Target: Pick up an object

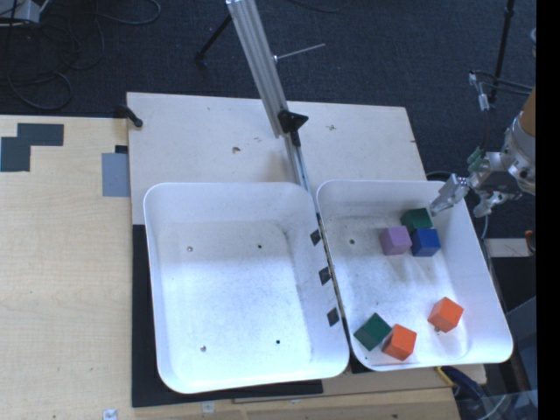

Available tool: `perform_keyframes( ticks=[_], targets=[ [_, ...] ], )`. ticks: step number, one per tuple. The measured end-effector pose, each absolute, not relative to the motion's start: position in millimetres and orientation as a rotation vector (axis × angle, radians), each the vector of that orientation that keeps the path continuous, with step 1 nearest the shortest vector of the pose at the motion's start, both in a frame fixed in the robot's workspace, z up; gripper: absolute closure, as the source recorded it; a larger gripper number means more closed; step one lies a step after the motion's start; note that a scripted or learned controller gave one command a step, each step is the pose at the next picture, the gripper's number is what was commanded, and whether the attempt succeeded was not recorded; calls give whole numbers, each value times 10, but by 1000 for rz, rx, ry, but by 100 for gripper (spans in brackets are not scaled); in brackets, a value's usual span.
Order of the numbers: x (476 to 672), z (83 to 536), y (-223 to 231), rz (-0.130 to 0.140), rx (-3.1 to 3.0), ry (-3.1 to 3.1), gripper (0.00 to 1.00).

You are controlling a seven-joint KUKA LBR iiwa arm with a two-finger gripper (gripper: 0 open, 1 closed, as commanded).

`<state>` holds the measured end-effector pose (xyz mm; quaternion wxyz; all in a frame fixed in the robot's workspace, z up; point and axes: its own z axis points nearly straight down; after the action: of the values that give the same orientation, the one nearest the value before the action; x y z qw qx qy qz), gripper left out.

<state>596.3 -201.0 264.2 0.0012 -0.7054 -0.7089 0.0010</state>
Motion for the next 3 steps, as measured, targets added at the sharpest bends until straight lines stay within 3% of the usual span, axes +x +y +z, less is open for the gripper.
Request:
perform_keyframes(
  ticks=[1, 2, 3],
  targets=[
    [5985, 2591, -1735, 3, -2215, -2222, 0],
    [6283, 1223, -1721, -9, -2228, -2230, 0],
    [6414, 896, -1266, 1, -2214, -2223, 0]
  ],
)
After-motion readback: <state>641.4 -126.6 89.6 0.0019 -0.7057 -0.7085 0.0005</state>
